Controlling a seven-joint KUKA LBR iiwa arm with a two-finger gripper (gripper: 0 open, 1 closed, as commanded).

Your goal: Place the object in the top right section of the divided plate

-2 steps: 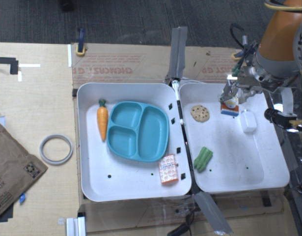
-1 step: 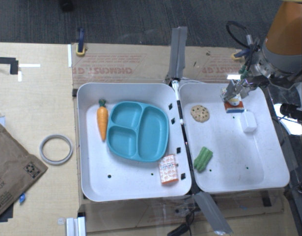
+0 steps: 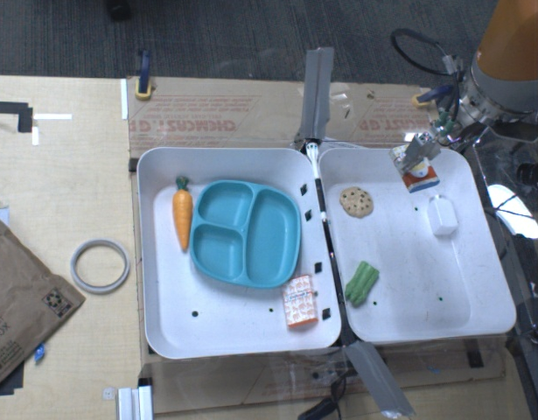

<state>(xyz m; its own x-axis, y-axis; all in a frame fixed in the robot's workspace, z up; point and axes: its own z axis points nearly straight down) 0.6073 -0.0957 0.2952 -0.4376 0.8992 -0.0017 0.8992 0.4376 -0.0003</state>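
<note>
You see the arm [image 3: 512, 51] as a broad orange band above a grey wrist, black cables looping beside it, ending in a small metallic gripper [image 3: 415, 156].

1. Bench [image 3: 67, 191]: pale wood top, cardboard sheet [image 3: 225, 112] under the bins.
2. Left bin [image 3: 164, 322] and right bin [image 3: 478, 313] touch side by side.
3. Tape ring [image 3: 100, 264] left of left bin.
4. Brown box [image 3: 19, 309], possibly cardboard, beyond the ring.

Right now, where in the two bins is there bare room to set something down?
Right bin: open floor between the cookie, green piece and white block. Left bin: a front strip left of the small box. Crowded: the carrot beside the divided plate.
</note>
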